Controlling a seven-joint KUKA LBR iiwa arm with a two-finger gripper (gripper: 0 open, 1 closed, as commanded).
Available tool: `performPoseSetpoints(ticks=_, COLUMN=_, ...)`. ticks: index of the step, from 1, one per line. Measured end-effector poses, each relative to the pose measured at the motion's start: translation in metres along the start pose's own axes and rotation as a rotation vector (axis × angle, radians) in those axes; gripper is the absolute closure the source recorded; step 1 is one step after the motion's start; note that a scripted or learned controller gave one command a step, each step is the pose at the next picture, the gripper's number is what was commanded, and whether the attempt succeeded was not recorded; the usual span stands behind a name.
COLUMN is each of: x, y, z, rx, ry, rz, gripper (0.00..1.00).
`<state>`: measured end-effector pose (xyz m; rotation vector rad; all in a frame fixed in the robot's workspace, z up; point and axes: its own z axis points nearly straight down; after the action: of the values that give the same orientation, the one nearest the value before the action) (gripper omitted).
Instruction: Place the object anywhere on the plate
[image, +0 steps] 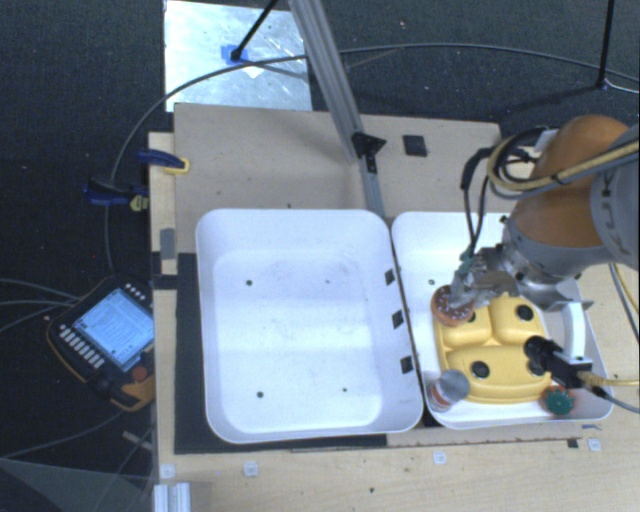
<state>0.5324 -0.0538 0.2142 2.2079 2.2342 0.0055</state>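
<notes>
Arm (575, 190) comes in from the right over the right bin (425, 255). The orange band is up high and the wrist bends down and left, so the gripper (463, 293) sits low in the bin's left half. Tool tip is right at the upper left corner of the yellow plate (495, 350). Brown round object (451, 308) is directly under the tip and looks to be touching it, resting on that corner of the plate, half over its edge. Can't tell how wide the gripper is, or whether it grips the object, because the wrist blocks the view. Grey knob (452, 384) lies at the plate's lower left edge, and a green piece (558, 402) at its lower right. Left bin (300, 330) is beside it, well apart from the tool.
</notes>
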Motion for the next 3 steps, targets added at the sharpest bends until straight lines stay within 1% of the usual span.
performPoseSetpoints(ticks=1, x=0.049, y=0.013, z=0.008, rx=0.001, ry=0.000, rz=0.001, gripper=1.00)
performPoseSetpoints(ticks=2, x=0.111, y=0.031, z=-0.001, rx=-0.001, ry=0.001, rz=0.000, gripper=1.00)
performPoseSetpoints(ticks=3, x=0.169, y=0.053, z=0.002, rx=0.000, ry=0.001, rz=0.000, gripper=1.00)
